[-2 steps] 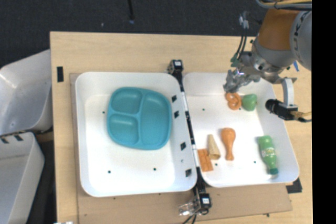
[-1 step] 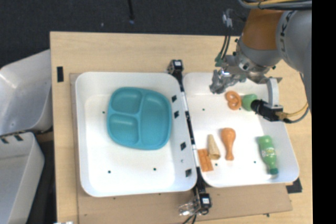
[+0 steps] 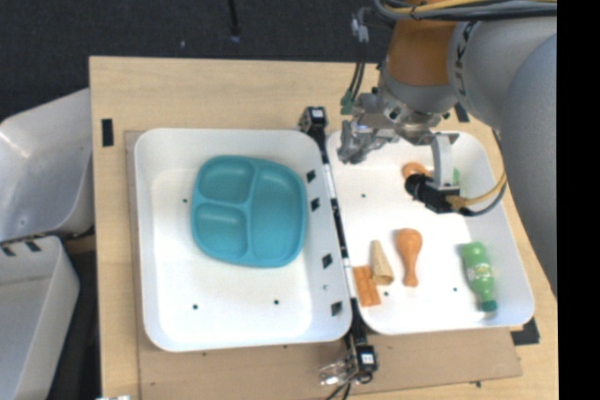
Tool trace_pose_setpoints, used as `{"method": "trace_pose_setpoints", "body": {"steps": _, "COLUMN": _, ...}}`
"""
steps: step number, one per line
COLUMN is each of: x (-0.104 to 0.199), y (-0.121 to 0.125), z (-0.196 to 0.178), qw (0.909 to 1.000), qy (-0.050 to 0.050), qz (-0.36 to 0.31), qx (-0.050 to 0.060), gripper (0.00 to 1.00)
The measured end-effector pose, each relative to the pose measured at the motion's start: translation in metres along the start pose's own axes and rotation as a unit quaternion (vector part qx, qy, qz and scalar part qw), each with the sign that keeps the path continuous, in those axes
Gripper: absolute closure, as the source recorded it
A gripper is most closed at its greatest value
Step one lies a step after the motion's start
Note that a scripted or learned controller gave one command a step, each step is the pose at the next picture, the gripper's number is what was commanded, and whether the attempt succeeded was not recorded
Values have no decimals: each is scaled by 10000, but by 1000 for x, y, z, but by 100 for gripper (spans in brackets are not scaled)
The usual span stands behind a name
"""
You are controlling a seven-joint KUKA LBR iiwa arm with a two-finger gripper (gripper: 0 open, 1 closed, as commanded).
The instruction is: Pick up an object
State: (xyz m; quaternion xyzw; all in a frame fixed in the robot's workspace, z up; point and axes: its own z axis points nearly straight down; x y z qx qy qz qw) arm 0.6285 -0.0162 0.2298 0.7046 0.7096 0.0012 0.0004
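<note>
White plastic makes up both shallow bins on the wooden surface [image 3: 206, 75]: the left bin [image 3: 159, 295] carries a teal divided plate [image 3: 249, 210], and the right bin [image 3: 427, 314] carries the small things worth picking. From the middle of the right bin, a tan ice-cream cone toy [image 3: 380, 261] lies at about seven o'clock, with a flat orange piece [image 3: 366, 285] just beside it against the bin divider; a toy chicken drumstick [image 3: 409, 253] lies near six o'clock, a green bottle [image 3: 478, 274] sits toward four o'clock by the rim, and a small orange item [image 3: 415, 170], partly hidden by black hardware and cable, shows at about one o'clock. The gripper [image 3: 359, 143] hangs over the right bin's far-left corner, near eleven o'clock, well apart from every candidate; whether it is open or closed cannot be told at this angle, and nothing is seen in its grasp. No object has been picked yet. The likely trouble is a descent here meeting bare bin floor or the divider wall. The cone and the orange piece lie so close together that a grasp could nudge one while closing on the other, and the rounded drumstick and bottle may roll out of a pinch.
</note>
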Motion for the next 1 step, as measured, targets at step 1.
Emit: {"method": "trace_pose_setpoints", "body": {"steps": 1, "x": 58, "y": 3, "z": -13, "qw": 10000, "qy": 2, "qz": -1, "qx": 0, "gripper": 100}}
